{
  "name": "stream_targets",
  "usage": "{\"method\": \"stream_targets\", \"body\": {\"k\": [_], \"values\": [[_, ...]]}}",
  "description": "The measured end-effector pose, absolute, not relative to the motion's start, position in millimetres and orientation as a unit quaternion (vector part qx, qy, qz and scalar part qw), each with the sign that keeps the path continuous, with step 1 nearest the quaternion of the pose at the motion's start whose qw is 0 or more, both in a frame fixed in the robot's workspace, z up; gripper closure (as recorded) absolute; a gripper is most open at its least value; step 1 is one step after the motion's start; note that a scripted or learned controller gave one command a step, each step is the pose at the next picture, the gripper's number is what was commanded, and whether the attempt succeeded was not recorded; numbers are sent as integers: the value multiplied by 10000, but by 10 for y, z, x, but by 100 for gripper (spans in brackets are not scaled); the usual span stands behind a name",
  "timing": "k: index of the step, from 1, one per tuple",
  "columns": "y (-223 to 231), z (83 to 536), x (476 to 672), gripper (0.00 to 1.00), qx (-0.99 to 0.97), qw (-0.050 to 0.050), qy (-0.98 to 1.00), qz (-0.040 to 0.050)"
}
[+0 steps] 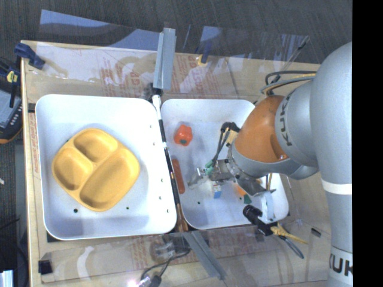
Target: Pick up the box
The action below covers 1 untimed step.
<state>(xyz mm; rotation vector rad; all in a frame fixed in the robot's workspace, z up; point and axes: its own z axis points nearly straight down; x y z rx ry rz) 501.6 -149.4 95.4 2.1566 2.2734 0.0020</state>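
Observation:
A small white and blue box (216, 190) lies on the floor of the right bin (200, 109), near its middle. My gripper (205, 174) hangs low over that bin, just above and to the left of the box, very close to it. The grey arm with its orange band (260, 137) covers the bin's right part and hides what lies under it. I see nothing clearly held.
An orange-red object (183, 134) sits in the right bin's upper left. A thin red stick (178, 176) lies along its left wall. A small orange piece (240, 191) shows beside the box. A yellow divided plate (96, 168) lies in the left bin (54, 109).

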Motion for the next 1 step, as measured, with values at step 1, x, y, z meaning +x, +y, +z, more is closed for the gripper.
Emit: {"method": "stream_targets", "body": {"k": [1], "values": [[-1471, 1009, 4988, 100, 6846, -13, 7289, -23]]}}
